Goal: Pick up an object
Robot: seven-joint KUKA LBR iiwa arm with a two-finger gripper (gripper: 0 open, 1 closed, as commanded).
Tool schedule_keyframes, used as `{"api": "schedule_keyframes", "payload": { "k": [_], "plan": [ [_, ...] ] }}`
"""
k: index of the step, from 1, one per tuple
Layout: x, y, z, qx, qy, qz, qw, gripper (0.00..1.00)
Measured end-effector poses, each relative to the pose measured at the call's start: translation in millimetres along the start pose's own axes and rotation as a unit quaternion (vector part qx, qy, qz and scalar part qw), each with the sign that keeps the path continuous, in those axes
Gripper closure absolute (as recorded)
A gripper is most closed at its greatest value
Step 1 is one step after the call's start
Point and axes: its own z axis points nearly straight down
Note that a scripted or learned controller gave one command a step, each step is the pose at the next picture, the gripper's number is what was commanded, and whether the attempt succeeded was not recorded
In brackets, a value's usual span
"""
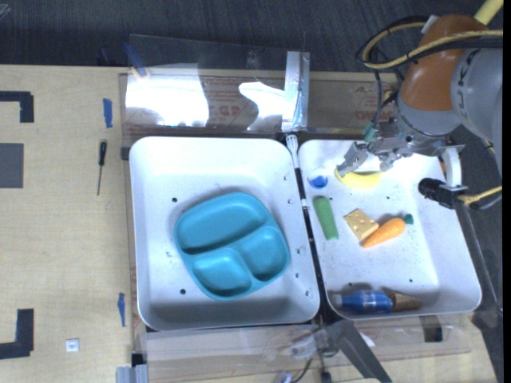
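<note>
Hovering low over the banana — gripper poised to grab it, though jaw state I cannot tell.

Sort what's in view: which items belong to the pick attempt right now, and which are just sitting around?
In play:
gripper, low in the right bin
yellow banana-like item right beneath it

Lying about:
orange carrot
tan block
green stick
small blue piece
blue bottle
blue divided tray, left bin
screwdriver, on the bench
</note>
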Motion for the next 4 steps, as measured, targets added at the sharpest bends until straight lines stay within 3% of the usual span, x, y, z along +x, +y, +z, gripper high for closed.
{"api": "schedule_keyframes", "payload": {
  "k": [1,2,3,4],
  "plan": [
    [-0.6,1.0,-2.5,-0.002,-0.001,0.000,1.0000,0.00],
    [-18.4,5.0,56.2,-0.004,-0.001,-0.009,1.0000,0.00],
    [-70.9,-27.1,65.7,-0.003,-0.001,-0.021,0.9998,0.00],
    [-82.8,-93.3,64.4,-0.004,0.001,-0.008,1.0000,0.00]
  ]
}}
